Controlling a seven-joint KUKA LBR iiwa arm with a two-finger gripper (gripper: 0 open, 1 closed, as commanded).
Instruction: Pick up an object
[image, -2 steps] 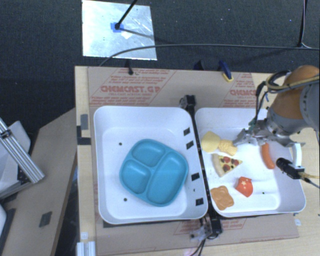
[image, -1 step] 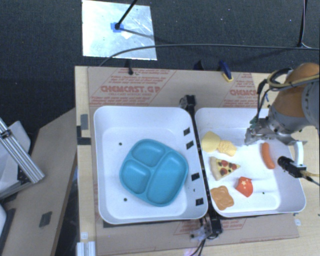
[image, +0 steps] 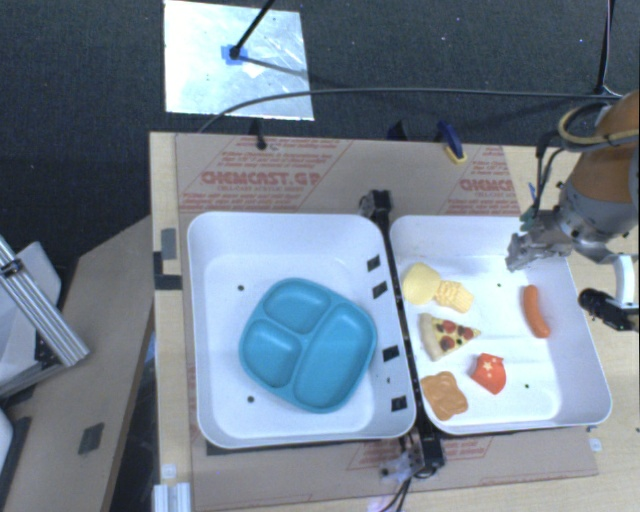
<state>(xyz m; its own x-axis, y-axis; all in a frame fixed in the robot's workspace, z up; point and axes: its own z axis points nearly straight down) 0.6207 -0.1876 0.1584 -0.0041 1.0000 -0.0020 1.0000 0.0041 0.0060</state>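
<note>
Overhead, the gripper (image: 522, 252) hangs above the far right corner of the right bin (image: 575, 405); whether it is released or clenched cannot be told. Below it lie a sausage (image: 536, 311), a yellow corn-like toy (image: 435, 288), a pizza slice (image: 445, 335), a red strawberry-like piece (image: 489, 372) and an orange lump (image: 444, 394). Beside it, the left bin (image: 215, 300) carries a blue divided plate (image: 307, 344).

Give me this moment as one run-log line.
gripper: above right bin's far right corner, holding nothing seen | sausage: nearest, lying free | pizza slice: mid-bin | blue tray: left bin
</note>
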